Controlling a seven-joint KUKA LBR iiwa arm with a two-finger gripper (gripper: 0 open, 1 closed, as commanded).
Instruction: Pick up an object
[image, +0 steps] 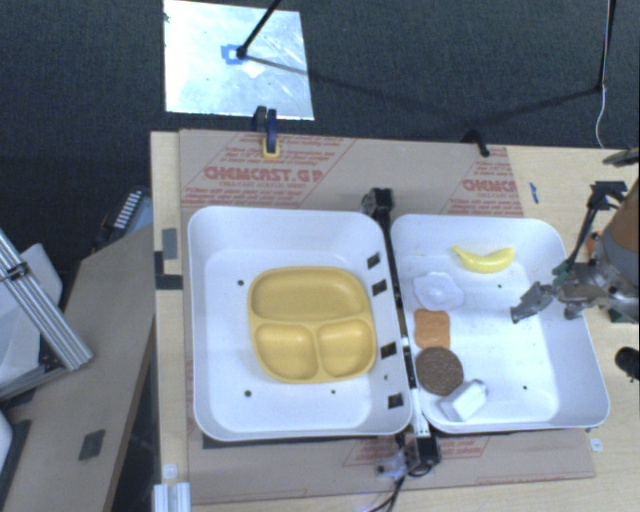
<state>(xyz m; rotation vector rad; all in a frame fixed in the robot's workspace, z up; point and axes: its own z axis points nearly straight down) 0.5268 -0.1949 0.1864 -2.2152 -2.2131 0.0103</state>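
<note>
The right bin (530, 395) holds a yellow banana (484, 259), a white flower-shaped piece (438, 291), an orange-brown square (432, 327), a dark brown round cookie (438, 370) and a white block (464, 401). My gripper (530, 305) hangs at the right side of this bin, right of the flower piece and below the banana, apart from all of them. Nothing shows between its fingers.
The left bin (215, 300) carries a yellow three-compartment tray (308, 322). Black clips run along the divider between the bins (390, 330). Both bins rest on a cardboard sheet (300, 170). The arm body enters at the right edge (615, 275).
</note>
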